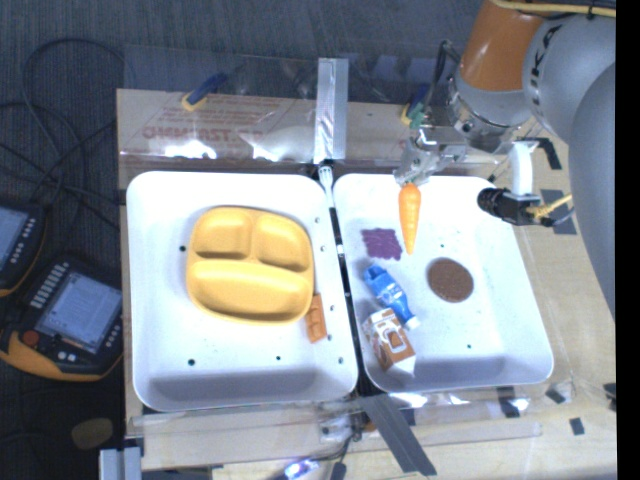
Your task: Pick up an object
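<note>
orange carrot (409, 215), yellow tray (250, 264), purple patch (381, 242), brown disc (450, 279), white bins (160, 368)

You look down on a wooden surface (150, 118) set on dark grey carpet (250, 13). Black cables (45, 118) loop across the floor at left, beside an orange-trimmed handheld control unit (60, 318). Clear plastic sheeting (240, 133) glares under overhead light along the surface's far edge.
</note>
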Controlling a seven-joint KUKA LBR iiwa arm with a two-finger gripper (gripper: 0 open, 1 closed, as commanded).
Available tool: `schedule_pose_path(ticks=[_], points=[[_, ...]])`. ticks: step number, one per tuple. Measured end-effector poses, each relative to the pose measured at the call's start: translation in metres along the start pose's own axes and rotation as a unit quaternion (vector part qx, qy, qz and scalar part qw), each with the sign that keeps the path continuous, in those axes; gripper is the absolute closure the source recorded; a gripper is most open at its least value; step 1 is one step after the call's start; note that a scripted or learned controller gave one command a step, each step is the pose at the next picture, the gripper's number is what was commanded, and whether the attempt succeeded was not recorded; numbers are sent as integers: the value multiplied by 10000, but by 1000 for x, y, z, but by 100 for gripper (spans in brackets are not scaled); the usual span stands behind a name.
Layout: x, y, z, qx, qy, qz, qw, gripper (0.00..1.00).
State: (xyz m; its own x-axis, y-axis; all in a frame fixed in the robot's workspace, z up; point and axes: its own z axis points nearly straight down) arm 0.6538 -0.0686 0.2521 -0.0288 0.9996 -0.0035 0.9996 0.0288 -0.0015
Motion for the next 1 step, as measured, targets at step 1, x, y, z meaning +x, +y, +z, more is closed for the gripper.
schedule_pose_path(ticks=[1], points=[[30, -49, 70, 15, 10, 149, 9999, 100]])
